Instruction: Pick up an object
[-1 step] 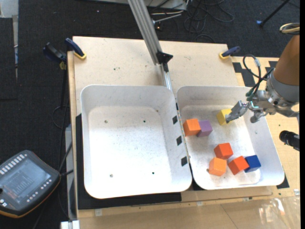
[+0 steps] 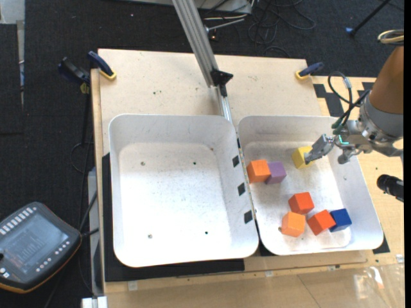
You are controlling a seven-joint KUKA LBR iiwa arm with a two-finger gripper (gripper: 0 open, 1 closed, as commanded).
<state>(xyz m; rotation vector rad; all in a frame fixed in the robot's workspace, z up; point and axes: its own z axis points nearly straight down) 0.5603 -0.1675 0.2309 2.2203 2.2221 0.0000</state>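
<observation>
Several small blocks lie in the right bin. A yellow block sits near its far middle. An orange block and a purple block touch each other by the bin's left wall. Toward the front lie a red-orange block, an orange block, another red-orange block and a blue block. My gripper hangs low over the bin's far right and looks open. Its left finger rests against the yellow block's right side. Nothing sits between the fingers.
The left bin adjoins the right one along a shared rim. A slanted aluminium bar crosses the back of the bench. Clamps grip the board's far corners. A teach pendant lies at the lower left.
</observation>
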